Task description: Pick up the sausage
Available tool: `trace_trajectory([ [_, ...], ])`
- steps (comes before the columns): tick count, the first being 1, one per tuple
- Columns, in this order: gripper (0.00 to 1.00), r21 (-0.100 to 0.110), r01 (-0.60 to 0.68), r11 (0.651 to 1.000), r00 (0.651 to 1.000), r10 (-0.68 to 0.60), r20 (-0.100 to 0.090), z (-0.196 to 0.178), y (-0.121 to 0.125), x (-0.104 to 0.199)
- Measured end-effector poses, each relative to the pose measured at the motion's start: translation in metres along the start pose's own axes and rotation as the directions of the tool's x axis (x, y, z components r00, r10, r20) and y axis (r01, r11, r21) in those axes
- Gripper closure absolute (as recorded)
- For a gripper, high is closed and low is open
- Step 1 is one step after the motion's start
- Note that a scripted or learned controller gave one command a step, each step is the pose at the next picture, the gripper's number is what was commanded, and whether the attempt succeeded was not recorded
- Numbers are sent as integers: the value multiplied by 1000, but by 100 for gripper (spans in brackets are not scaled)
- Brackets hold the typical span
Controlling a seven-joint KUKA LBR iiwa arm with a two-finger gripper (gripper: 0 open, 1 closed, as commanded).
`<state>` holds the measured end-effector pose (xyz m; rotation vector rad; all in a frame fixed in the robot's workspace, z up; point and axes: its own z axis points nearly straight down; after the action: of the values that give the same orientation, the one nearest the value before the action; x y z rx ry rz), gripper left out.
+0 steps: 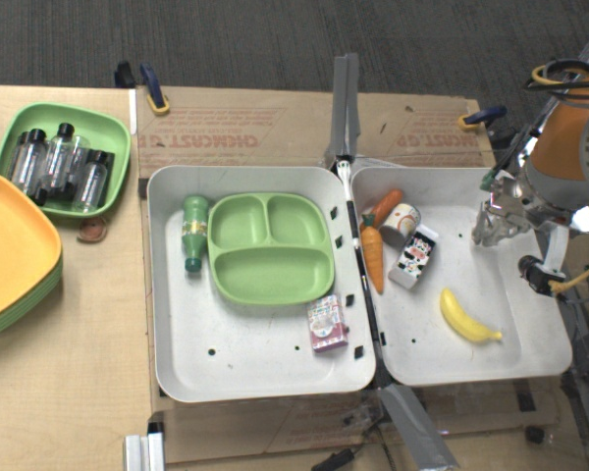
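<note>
So the gripper is sitting over the right side of the right bin, up near its far right corner, with the grey arm and its orange band coming in from the right edge. Can't tell if the jaws are wide or narrow from this angle, it's just a metal blob from above, and nothing shows between them. The sausage is over on the left side of that same bin, at the far end, lying at a slant right by the divider between the two bins. It's well apart from the gripper. Just beside it, on its near-left, there's a carrot running along the divider, and a small round can touching or nearly touching the sausage on the right (hard to call which). A little cow-print carton lies next to the can, and a banana sits nearer the front, about mid-bin. The left bin has a green divided plate in the middle, a green bottle lying along its left side, and a pink snack box just at the plate's near right corner. Off to the left on the bench there's a green tray of small bottles and a stack of orange plates.
</note>
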<state>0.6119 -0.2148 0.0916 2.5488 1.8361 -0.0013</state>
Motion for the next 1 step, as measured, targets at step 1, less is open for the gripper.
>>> trace_trajectory([
  [1, 100, 0, -98, 995, 995, 98, 0, 0, 4, 0],
])
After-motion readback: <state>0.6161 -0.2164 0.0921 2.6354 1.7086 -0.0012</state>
